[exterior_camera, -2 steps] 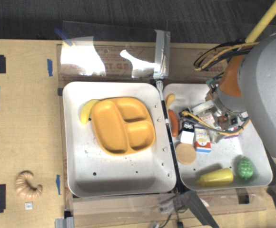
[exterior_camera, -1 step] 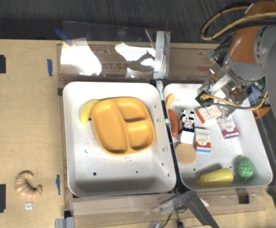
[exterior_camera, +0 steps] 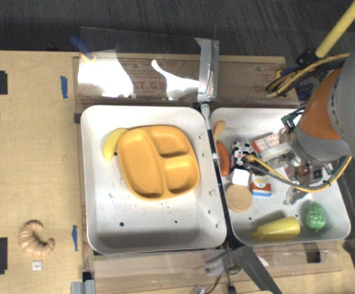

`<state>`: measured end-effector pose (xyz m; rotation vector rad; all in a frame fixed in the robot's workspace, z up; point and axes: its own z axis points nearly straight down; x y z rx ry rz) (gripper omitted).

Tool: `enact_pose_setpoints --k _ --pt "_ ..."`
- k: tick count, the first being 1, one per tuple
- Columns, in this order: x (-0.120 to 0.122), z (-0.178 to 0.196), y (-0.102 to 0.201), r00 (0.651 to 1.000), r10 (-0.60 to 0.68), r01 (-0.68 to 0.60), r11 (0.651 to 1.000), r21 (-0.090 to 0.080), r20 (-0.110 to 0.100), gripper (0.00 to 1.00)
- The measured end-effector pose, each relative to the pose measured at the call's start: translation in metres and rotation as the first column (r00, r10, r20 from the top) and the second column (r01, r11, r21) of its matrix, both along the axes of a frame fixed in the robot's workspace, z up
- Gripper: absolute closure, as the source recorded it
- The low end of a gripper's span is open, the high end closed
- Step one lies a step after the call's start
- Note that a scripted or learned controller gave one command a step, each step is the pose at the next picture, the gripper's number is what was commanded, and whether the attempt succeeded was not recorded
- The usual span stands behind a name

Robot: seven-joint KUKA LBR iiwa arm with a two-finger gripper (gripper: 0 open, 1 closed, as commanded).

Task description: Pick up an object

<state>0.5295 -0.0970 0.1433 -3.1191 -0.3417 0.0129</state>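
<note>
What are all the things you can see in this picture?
Left bin: one, white, middle of the bench.
Right bin: one, white, beside the left bin.
Divided plate: one, orange, in the left bin.
Banana: one, yellow, under the plate's left edge.
Corn cob: one, yellow, front of the right bin.
Bumpy toy: one, green, beside the corn cob.
Disc: one, tan, right bin.
Sausage: one, red-orange, right bin's left edge.
Croissant: one, tan, on the bench at left.
Arm: one, grey with orange band, over the right bin.

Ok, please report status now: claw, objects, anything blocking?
Claw low in right bin, grip unclear. Yellow corn and green toy lie near. Cables clutter the spot.
</note>
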Motion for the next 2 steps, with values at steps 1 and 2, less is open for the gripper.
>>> enact_pose_setpoints --k 1,2 --pt "-0.018 0.041 0.043 0.985 0.172 -0.172 0.985 0.001 0.005 0.00" --pt "0.040 0.082 0.056 0.971 0.238 -0.238 0.971 -0.002 0.010 0.00"
